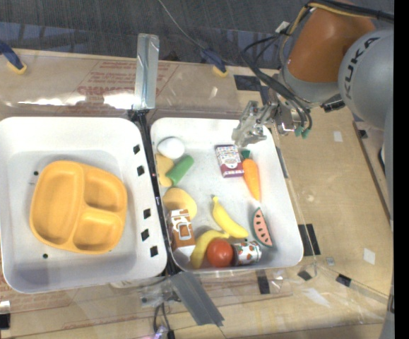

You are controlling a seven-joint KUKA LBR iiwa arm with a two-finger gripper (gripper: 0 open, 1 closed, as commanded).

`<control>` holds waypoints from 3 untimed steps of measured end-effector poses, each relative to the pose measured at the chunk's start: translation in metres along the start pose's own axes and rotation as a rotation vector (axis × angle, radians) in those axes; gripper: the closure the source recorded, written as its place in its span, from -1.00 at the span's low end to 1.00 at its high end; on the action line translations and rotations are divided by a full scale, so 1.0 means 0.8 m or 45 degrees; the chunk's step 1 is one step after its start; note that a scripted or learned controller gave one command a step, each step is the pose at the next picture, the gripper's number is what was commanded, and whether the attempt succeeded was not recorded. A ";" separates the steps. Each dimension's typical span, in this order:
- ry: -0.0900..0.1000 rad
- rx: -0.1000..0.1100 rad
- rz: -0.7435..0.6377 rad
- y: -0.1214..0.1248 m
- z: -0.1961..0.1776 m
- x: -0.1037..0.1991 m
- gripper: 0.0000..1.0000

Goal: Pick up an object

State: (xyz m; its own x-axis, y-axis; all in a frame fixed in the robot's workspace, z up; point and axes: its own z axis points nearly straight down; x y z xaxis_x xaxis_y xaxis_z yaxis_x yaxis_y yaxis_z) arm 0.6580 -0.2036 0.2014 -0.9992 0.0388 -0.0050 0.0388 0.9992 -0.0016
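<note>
The right bin [289,210] holds several toy foods: a white egg [170,147], a green cylinder [181,169], a small maroon box [227,160], a carrot [251,177], a banana [227,219], a watermelon slice [261,227], a red tomato [220,253], a small can [246,253] and a brown carton [182,228]. My gripper [250,133] hangs over the bin's far right corner, just above the maroon box and the carrot's green top. It is open, with nothing between its fingers.
The left bin [6,189] holds a yellow divided plate [79,205]. A grey divider [146,69] stands at the far end between the bins. The arm's orange band [324,37] and its cables reach in from the upper right.
</note>
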 end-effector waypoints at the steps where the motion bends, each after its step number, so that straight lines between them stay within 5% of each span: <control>1: 0.001 0.000 0.000 0.000 0.001 0.000 -1.00; 2: 0.009 -0.003 -0.021 -0.006 0.139 0.023 -1.00; 3: -0.003 0.000 -0.028 -0.004 0.120 0.018 1.00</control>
State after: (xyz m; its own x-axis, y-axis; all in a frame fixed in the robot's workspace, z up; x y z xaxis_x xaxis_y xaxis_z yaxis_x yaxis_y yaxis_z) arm 0.6439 -0.2065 0.1052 -0.9998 0.0168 -0.0071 0.0168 0.9999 -0.0015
